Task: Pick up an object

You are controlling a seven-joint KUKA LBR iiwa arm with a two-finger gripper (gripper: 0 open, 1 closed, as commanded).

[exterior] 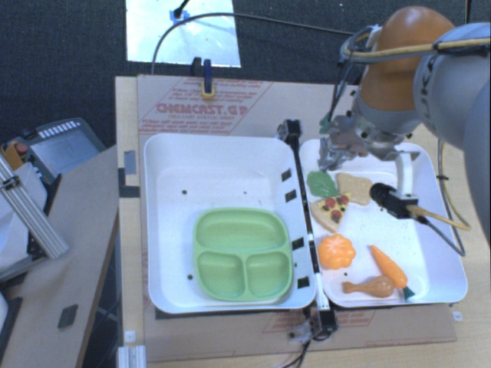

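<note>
Claw (331,158), grip state unclear, low over right bin (437,240) on cardboard-topped bench (230,110), dark carpet (61,44) behind.

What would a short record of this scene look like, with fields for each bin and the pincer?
left bin: green divided plate
right bin: green leaf, bread slice, pizza slice, small pumpkin, carrot, chicken leg
pincer: over the right bin's far left corner, just above the leaf
object between fingers: none seen
</note>
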